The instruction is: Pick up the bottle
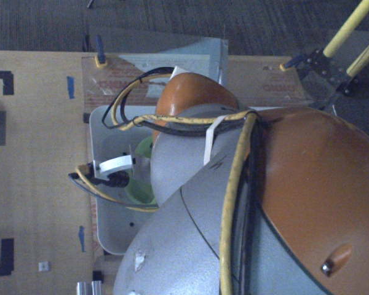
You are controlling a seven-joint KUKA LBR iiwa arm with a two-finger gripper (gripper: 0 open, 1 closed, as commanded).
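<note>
The grey and orange arm (246, 189) covers most of the camera view and reaches left over a white bin (107, 226). A light green object (140, 189), possibly the bottle, peeks out from under the wrist in that bin; its shape is mostly hidden. The gripper sits below the wrist and is hidden by the arm body. Black and yellow cables (120, 106) loop out from the wrist over the bin.
The bin's left wall (92, 146) borders the tan bench surface (37, 165), which carries black corner marks (3, 82) and blue tape pieces (70, 86). A clear panel (172, 57) stands at the bin's far side. A yellow-handled stand (350, 23) is at the top right.
</note>
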